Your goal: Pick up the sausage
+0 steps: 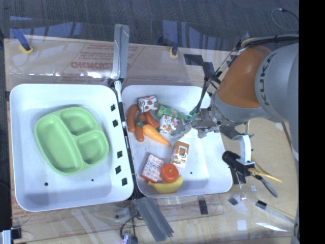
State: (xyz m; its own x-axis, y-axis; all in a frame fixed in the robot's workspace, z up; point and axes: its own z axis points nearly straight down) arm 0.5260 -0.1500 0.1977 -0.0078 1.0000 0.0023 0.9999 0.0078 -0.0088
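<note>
Fingers on the metal two-finger gripper [184,127] look spread apart, gripping nothing, low in the right white bin [216,179]. Reddish-brown sausage [132,118] lies near that bin's left wall, beside the orange carrot [154,134].

Arm [254,85] low (pincer [189,127] leftward)

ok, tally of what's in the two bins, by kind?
Green divided plate: 1
Sausages: 2
Carrot: 1
Small cartons: 4
Tomato: 1
Banana: 1
Green vegetable: 1
Total: 11
</note>
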